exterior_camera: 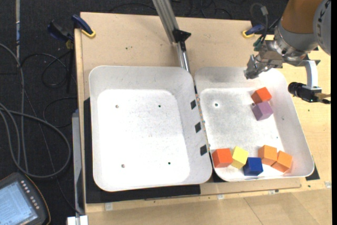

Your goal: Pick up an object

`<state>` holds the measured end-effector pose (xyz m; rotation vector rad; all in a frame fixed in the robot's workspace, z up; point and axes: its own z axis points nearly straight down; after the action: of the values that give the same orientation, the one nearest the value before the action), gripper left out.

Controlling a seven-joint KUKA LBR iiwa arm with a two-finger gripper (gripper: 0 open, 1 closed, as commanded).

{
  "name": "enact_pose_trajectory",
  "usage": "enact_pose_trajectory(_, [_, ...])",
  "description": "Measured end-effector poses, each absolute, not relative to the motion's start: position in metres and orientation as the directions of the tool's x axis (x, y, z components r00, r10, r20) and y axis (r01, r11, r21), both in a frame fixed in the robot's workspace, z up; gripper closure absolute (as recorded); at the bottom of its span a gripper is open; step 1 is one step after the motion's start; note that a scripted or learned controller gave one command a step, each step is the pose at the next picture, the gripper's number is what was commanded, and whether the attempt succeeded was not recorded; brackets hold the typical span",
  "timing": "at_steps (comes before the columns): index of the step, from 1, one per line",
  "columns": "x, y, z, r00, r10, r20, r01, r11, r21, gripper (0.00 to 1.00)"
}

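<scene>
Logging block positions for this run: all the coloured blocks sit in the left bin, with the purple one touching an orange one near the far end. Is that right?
Not quite: the blocks lie in the right bin, not the left bin. The rest holds: the purple block touches an orange block near the far end, as the camera view shows.

A single fixed camera looks down from above at a slant, far enough back to take in the pale wooden bench [137, 39] and both shallow white plastic bins [105, 113].
</scene>
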<state>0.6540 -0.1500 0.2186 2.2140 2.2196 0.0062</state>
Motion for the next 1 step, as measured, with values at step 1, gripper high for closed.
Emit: enact_pose_trajectory(1, [0.6555,-0.1500,0.2641,-0.003,1.000,-0.002,1.000,0.003,0.008,1.00])
